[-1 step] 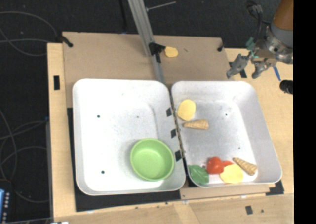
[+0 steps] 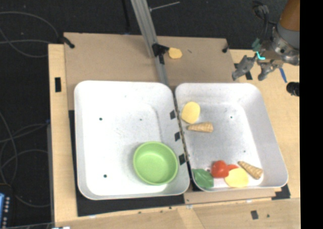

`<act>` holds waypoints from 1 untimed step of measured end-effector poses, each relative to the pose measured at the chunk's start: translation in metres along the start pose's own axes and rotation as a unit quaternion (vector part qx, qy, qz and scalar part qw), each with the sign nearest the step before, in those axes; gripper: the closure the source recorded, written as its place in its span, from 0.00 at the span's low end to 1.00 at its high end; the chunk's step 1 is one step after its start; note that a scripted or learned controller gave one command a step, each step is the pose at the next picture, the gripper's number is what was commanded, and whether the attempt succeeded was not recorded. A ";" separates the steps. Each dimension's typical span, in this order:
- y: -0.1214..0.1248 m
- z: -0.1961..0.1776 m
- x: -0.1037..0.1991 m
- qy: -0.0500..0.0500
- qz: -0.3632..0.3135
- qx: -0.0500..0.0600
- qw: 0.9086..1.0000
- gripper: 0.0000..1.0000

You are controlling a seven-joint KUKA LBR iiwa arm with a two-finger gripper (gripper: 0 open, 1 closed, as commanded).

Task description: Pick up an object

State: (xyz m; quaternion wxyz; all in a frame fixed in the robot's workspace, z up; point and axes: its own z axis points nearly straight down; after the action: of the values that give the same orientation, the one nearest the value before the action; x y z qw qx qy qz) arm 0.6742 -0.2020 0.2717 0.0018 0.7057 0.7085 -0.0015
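Above right bin's (image 2: 262,122) far corner: end effector (image 2: 254,73) spread, gripping nothing.

No legible txt or labels anywhere.

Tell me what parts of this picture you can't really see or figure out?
- Robot arm: cut off by the camera view's top right, so most of it is out of frame.
- End effector: small and dark above the right bin.
- Green item: partly tucked under the red item, too small to identify.
- Yellow piece behind the bins: too small to name.
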 end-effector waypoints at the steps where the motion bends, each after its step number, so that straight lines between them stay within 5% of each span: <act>1: -0.001 0.063 -0.001 0.001 0.002 0.002 1.000 0.00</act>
State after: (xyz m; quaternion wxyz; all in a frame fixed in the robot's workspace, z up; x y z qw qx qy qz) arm 0.6733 -0.2031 0.2087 -0.0004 0.7070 0.7072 -0.0026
